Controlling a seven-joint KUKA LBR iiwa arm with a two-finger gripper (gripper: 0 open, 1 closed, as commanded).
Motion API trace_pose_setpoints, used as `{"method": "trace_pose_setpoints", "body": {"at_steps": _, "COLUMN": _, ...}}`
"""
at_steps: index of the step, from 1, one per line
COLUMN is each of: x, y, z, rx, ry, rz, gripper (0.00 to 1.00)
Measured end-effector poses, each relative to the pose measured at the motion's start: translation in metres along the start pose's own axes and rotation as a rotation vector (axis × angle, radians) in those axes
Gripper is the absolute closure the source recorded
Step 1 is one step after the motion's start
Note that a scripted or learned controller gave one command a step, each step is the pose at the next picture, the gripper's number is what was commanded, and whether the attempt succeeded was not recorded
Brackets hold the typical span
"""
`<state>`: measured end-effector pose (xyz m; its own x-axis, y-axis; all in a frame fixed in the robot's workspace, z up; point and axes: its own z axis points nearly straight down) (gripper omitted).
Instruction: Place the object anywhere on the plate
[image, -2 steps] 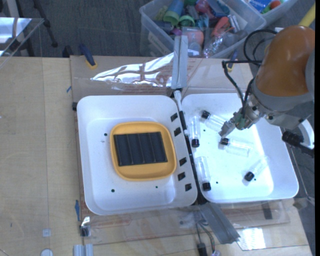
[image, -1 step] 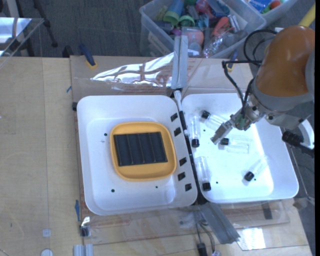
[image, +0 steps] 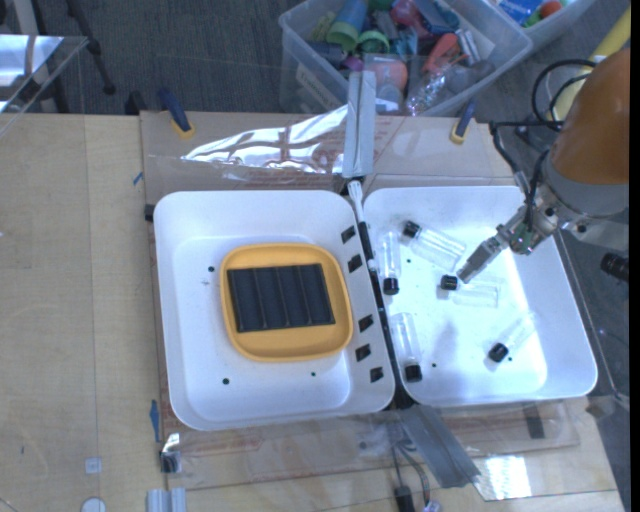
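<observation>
A pale wooden bench (image: 70, 300) carries two shallow white bins side by side, with strips of grey tape (image: 440, 450) and a dark cable at the near edge below them. In the left bin (image: 180, 300) sits the yellow plate (image: 287, 300), its centre filled by a dark ribbed panel, and nothing lies on it yet. The right bin (image: 560, 340) holds several small clear vials with black caps, scattered apart. Nearest is one vial (image: 509, 340) toward the bin's right, and another (image: 406, 345) lies along the divider. Farther back, a third (image: 470, 290) rests mid-bin with its cap just under the gripper (image: 472, 265), a fourth (image: 388, 262) stands against the divider, and a fifth (image: 432, 240) lies beyond. The gripper reaches in from the right on a slim dark finger assembly, tip low over the mid-bin vial; whether its tips are spread or pressed together I cannot tell, and no vial is visibly between them. By my judgement this is the picking step, with transfer not yet begun. The next move calls for settling squarely around one vial, closing, lifting clear of the divider (image: 365, 290), and carrying left to the plate. Behind the bins lie crinkled foil (image: 270, 150) and a clear tub of colourful odds and ends (image: 400, 40)
</observation>
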<state>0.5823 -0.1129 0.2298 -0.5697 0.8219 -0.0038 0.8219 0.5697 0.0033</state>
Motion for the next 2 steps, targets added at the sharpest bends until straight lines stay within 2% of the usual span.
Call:
{"method": "trace_pose_setpoints", "body": {"at_steps": 1, "x": -0.105, "y": 0.025, "z": 0.000, "rx": 0.000, "ry": 0.000, "rz": -0.041, "gripper": 0.00}}
{"method": "trace_pose_setpoints", "body": {"at_steps": 2, "x": -0.106, "y": 0.026, "z": -0.012, "rx": -0.005, "ry": -0.006, "rz": -0.040, "gripper": 1.00}}
